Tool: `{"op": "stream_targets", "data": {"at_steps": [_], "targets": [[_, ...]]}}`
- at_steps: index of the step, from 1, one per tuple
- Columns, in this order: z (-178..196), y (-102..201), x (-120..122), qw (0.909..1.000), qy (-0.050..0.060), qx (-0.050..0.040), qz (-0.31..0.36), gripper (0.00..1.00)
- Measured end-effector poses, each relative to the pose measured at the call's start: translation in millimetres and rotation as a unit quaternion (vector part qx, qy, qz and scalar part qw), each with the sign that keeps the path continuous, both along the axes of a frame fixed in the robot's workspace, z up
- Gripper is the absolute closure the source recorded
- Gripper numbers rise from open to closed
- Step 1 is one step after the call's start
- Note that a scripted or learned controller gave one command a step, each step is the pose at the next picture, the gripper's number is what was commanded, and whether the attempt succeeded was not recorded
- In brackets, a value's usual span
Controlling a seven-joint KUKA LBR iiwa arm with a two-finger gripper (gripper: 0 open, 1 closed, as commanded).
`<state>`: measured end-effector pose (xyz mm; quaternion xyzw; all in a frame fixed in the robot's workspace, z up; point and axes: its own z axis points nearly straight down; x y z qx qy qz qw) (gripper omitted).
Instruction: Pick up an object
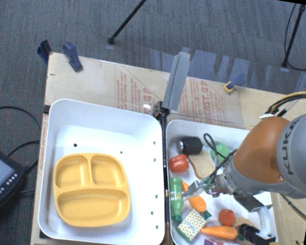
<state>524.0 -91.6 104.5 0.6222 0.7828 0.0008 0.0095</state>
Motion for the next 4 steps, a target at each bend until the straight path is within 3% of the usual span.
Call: {"op": "stream_targets", "data": {"at_steps": [1,2,3,4], "targets": [[7.7,2.1,-1.0,1.0000,0.004,0.0037,-0.001,1.00],[82.4,16.9,-17.1,0.9894,0.008,0.0065,-0.145,1.00],[160.8,7.1,65.8,0.9838,0.006,0.0063,-0.179,1.00],[137.7,54.5,115.5,0.9909,0.010,0.0058,-0.134,1.00]]}}
